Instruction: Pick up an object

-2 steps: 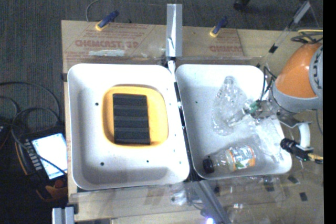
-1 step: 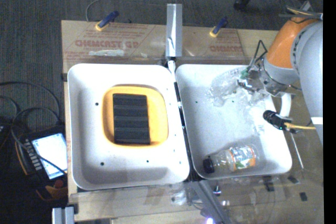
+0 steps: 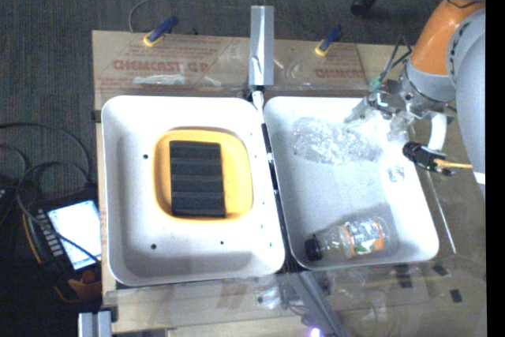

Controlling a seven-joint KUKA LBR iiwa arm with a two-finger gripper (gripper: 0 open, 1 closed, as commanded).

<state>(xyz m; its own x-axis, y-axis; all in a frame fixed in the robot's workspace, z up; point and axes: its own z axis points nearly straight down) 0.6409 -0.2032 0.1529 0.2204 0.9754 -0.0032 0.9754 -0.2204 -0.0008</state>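
In the right bin (image 3: pixel 410 205) a clear plastic bottle (image 3: pixel 351 238) with a black cap and an orange label lies on its side near the front wall. A crumpled piece of clear plastic (image 3: pixel 330 141) lies near the back of that bin. The left bin (image 3: pixel 126 170) holds a yellow tray-like object (image 3: pixel 241 177) with a black ribbed insert (image 3: pixel 196 178). My gripper (image 3: pixel 388 113) hangs over the right bin's back right corner, just right of the crumpled plastic and well behind the bottle.
The arm's orange band (image 3: pixel 442 35) and grey body stand over the right rim of the right bin. A metal post (image 3: pixel 261 51) rises behind the seam between the bins. Two blue-yellow clamps (image 3: pixel 160 31) (image 3: pixel 329 39) sit on the board behind.
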